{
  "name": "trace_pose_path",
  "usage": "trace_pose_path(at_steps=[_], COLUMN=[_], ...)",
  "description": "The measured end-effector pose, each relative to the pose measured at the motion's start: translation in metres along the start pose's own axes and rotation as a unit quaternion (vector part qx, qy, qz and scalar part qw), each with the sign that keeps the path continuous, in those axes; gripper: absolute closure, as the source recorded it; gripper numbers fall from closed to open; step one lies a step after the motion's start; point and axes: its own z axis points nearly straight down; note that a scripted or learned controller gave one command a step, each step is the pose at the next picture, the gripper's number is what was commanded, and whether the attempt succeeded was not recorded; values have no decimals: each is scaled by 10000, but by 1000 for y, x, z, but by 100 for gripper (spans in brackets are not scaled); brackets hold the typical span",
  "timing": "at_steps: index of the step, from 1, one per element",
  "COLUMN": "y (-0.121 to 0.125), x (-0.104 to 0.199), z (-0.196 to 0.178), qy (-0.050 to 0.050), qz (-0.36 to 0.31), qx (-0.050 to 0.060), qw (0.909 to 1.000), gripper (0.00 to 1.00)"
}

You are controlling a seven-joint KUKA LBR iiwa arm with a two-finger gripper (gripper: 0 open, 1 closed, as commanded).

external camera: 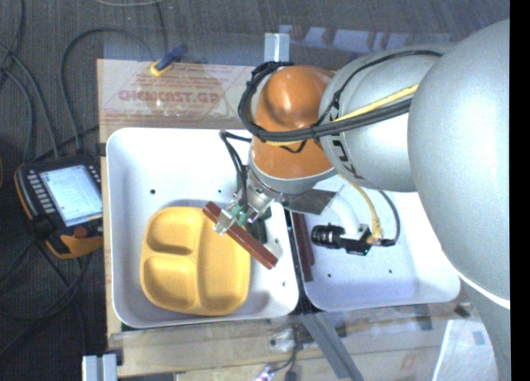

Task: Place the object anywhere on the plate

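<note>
The hand [242, 215] grips the upper end of a reddish-brown stick [245, 238], whose long axis runs from ten toward four o'clock across the yellow plate's [186, 267] upper-right rim inside the left bin [137, 156].

End effector [234, 216] gripping brown bar [244, 236] over plate [195, 263]

Plate [195, 262] — yellow, plain, no pattern. Object [241, 235] — reddish-brown strip, darker edges. Bins: left bin [132, 164] and right bin [414, 288] white, small dark dots on floors. Arm [431, 114] grey, band [290, 122] orange, glossy. Cables [265, 127] black, one yellowish. Bench top [166, 94] pale brown, faded red lettering. Pendant [62, 197] — black and orange, pale screen. Floor [50, 7] dark grey.
</note>
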Motion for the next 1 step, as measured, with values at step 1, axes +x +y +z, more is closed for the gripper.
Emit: trace_pose_path(at_steps=[1], y=[0], x=[0], z=[0], qy=[-2], qz=[2], qx=[-1], qw=[10000], gripper=[0])
